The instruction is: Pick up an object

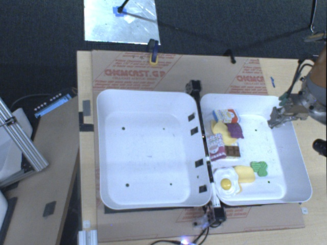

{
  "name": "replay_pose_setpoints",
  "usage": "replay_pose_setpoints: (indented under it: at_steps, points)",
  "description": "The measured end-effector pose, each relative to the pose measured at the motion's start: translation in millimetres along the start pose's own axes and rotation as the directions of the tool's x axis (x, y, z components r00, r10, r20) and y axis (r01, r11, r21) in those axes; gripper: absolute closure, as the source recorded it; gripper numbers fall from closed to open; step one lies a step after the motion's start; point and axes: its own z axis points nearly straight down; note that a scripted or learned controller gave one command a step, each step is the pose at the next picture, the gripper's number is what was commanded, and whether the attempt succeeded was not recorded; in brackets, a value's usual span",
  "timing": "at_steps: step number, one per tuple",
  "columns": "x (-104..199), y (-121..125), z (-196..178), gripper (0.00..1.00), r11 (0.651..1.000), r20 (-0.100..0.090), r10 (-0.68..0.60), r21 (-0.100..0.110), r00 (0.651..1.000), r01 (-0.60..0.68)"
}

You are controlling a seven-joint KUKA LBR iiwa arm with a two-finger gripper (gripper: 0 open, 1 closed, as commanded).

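1. I see the claw [274, 119] at the right bin's [286, 188] far right rim, hanging over the rim's edge, with the grey arm [311, 93] coming in from the right.
2. I cannot tell from this angle whether the claw is spread or pressed together; nothing visible sits in it.
3. All the objects lie in the right bin, clustered along its left side, near the divide between the two bins.
4. Farthest back is a small carton [226, 116] with blue, white and red on it; just beside it, a purple piece [235, 131] rests against a pale yellow piece [220, 129].
5. Below those, a small printed packet [216, 146] lies next to a dark brown chocolate bar [232, 151].
6. Nearest the front I see a fried egg toy [226, 182], touching a yellow piece [245, 174], with a green piece [259, 168] just to that one's right.
7. The claw is well apart from every one of these objects.
8. The left bin [148, 147] sits beside the right one on the counter [102, 75], which is covered by a printed cardboard sheet.
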Motion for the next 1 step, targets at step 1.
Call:
replay_pose_setpoints:
  at_steps: [1]
  points:
    - [4.6, 33.2, -124.6, 1.00, 1.000, 0.003, -0.001, -0.011, 1.000, 0.001]
